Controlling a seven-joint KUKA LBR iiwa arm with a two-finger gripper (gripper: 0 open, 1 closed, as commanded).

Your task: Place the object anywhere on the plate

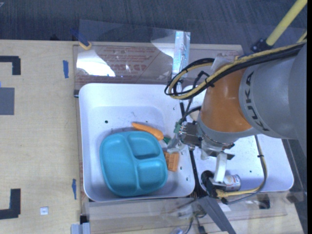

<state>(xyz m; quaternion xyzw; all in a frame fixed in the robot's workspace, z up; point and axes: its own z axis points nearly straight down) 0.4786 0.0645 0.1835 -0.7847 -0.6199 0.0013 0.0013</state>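
A teal divided plate (132, 164) lies in the left bin (97, 106). An orange carrot-shaped piece (147, 129) rests against the plate's upper right rim, half on the bin floor. A second, small orange piece (172, 161) sits just off the plate's right edge. My gripper (172, 148) hangs right above this small piece, beside the plate's right rim. The gripper's body hides where they meet, so I cannot make out whether it touches the piece.
The grey and orange arm (229, 106) covers most of the right bin (278, 174). A small can (232, 181) lies near that bin's front edge. Cables (187, 79) loop over the divider between the bins. A clear plastic sheet (131, 57) stands behind the left bin.
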